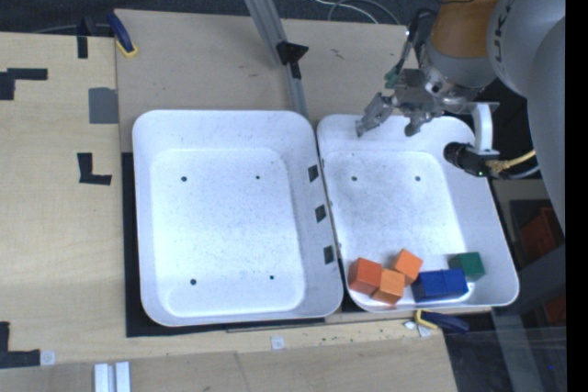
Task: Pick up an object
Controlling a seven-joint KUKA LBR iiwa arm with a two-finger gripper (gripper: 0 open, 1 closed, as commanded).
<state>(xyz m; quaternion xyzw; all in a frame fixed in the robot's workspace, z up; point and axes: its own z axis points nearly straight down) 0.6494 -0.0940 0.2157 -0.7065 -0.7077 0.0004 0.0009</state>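
- I see the arm [501, 9] reaching in from the right, its orange band above the wrist, poised over the far rim of the right bin [478, 225].
- The pincer [393, 118] hangs at that bin's far edge with its two fingers spread apart, one toward the left at [371, 119] and one toward the right; nothing sits between them, so I log it as open and carrying nothing.
- Candidate objects all lie clustered in the near end of the right bin, well apart from the pincer.
- Orange blocks [386, 275]: I count three, touching or nearly touching one another; at this resolution I cannot be sure of the exact count.
- Blue block [439, 285]: just right of the orange ones, close against the near rim.
- Green block [469, 264]: small, just beyond the blue one, toward the right wall.
- Left bin [165, 197]: white, speckled floor, sits edge to edge with the right bin.
- Both bins rest on the tan counter [55, 225], which carries several dark tape marks at left.
- A grey metal post [262, 0] slants down to the counter behind the bins.
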